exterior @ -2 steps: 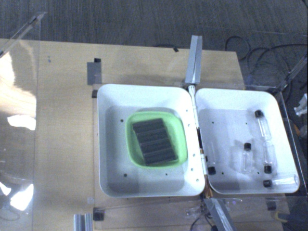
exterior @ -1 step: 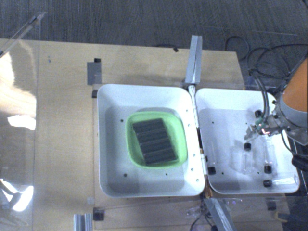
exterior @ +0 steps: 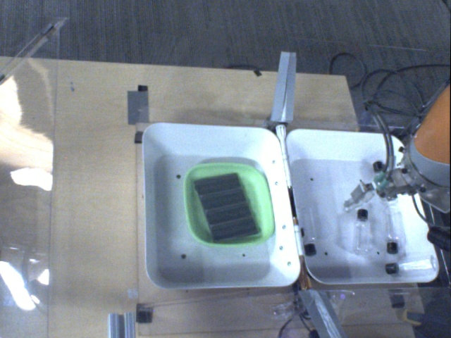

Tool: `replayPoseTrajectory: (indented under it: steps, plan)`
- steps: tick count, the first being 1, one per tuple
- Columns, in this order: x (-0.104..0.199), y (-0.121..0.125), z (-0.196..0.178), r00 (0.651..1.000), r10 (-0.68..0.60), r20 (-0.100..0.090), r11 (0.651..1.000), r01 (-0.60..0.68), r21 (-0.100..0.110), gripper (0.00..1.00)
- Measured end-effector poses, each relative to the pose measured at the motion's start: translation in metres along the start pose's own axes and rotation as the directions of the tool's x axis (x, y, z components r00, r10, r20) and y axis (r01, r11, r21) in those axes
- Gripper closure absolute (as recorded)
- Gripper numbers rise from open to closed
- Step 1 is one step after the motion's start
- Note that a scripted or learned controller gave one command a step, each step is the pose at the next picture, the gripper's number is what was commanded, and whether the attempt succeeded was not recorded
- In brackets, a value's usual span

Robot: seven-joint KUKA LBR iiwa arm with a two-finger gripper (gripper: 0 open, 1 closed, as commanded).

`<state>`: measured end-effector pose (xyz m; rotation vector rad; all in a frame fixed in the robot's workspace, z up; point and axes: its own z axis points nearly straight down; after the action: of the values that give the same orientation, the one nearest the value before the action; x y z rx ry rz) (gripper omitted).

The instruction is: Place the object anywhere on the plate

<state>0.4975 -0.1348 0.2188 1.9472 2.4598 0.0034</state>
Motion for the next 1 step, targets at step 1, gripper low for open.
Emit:
replayPoseTrajectory:
  steps: [1]
  plan:
    - [-0.0678, -0.0239, -0.1033, 0.999, 0.053, 0.004, 0.999, -0.053, -0.005, 0.0]
